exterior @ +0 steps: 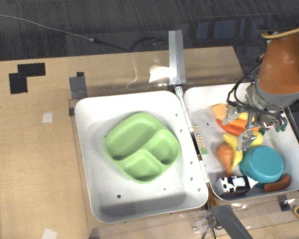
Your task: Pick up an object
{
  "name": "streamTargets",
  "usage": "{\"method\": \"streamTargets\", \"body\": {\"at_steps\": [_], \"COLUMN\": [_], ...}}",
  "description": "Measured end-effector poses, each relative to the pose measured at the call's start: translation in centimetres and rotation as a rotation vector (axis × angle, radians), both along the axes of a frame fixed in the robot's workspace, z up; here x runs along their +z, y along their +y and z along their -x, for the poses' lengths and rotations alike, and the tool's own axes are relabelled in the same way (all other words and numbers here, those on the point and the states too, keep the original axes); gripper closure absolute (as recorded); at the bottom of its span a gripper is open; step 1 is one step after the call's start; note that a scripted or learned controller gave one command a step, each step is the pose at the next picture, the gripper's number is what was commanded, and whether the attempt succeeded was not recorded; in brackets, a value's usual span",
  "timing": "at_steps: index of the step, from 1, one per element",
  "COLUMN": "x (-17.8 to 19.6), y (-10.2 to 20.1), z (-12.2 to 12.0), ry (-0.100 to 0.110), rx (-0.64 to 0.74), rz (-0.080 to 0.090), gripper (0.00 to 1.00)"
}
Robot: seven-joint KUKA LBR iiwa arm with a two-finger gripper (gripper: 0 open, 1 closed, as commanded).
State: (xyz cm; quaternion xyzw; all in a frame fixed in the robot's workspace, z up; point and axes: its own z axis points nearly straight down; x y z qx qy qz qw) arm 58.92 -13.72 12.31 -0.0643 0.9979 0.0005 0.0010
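The right bin holds a pile of toy food: orange and yellow pieces, an orange pear-shaped piece, a teal bowl, a black-and-white item and a brown sausage. My gripper reaches down from the right into the pile, just above the teal bowl, among the yellow and orange pieces. The arm's orange band hangs over the bin's upper right corner.
The left bin contains a green divided plate, tilted. A metal divider post stands between the bins at the back. Wooden bench surface lies to the left.
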Motion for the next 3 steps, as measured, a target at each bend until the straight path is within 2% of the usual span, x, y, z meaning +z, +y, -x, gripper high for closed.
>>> {"method": "streamTargets", "body": {"at_steps": [1, 2, 3], "x": [-3.2, -3.2, -1.9], "y": [4.2, 5.3, 3.1], "z": [4.1, 5.2, -2.0], "ry": [-0.015, -0.019, -0.01], "rx": [-0.138, -0.168, -0.324], "rz": [0.002, 0.002, 0.0], "gripper": [0.0, 0.0, 0.0]}}
